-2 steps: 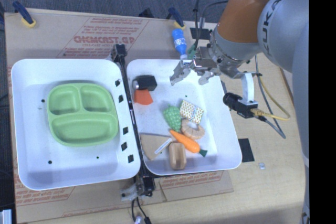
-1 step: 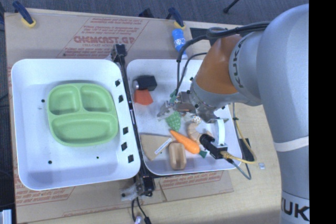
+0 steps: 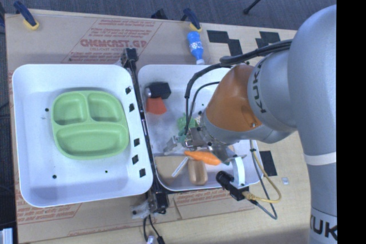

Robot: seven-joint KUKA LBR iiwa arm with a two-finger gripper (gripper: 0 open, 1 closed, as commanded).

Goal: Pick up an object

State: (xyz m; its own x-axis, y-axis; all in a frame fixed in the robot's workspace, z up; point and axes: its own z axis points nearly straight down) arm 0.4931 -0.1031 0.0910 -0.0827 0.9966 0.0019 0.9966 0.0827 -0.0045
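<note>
My gripper point(image 3: 193, 143) hangs low over the middle of the right bin point(image 3: 150, 78), mostly hidden under the orange wrist band. Just beneath it lies an orange carrot-shaped toy point(image 3: 202, 158). A tan rounded piece point(image 3: 198, 173) sits below that, near the bin's front edge, with a thin silver utensil point(image 3: 178, 168) to its left. A small green item point(image 3: 182, 123) peeks out at the gripper's upper left. Farther back in the bin are a black block point(image 3: 158, 90) and a red piece point(image 3: 155, 106), touching each other. Nothing can be seen held.
The left bin point(image 3: 28, 123) holds a green divided plate point(image 3: 90, 123). A blue and white bottle point(image 3: 195, 46) lies on the cardboard behind the right bin. Black clips point(image 3: 136, 140) run along the wall between the bins. Cables point(image 3: 260, 194) trail off the right bin's front right corner.
</note>
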